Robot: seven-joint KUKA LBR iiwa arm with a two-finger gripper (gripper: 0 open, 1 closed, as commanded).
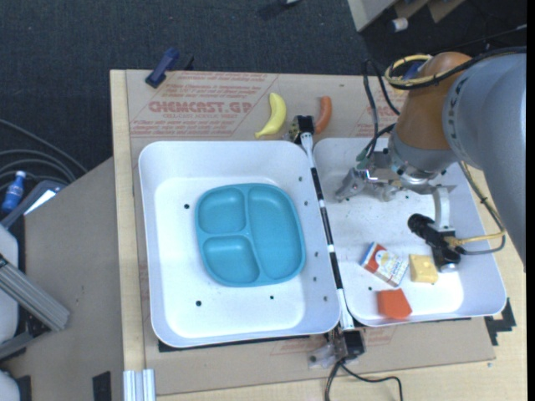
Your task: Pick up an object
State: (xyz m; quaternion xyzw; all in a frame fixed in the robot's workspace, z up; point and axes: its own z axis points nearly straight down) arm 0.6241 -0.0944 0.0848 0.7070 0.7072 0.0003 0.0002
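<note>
- Your nearest candidate is the small white carton with red and blue print, lying flat on the floor of the right white bin, towards its front half.
- Just right of it, close enough that you cannot tell whether they touch, sits a pale yellow block.
- An orange block lies just in front of the carton, near the bin's front rim.
- The gripper hangs over the back half of that same bin, well apart from all three pieces, which lie in front of it.
- You cannot tell from this slanted view whether the gripper is wide or narrow; nothing shows in its grasp.
- The floor between the gripper and the carton is bare white plastic.
- In the left white bin you have one teal divided plate with three compartments, lying flat in the middle.
- Behind the bins, on the printed board, lie a yellow toy banana and an orange carrot-like piece; a blue object sits at the board's far left corner.
</note>
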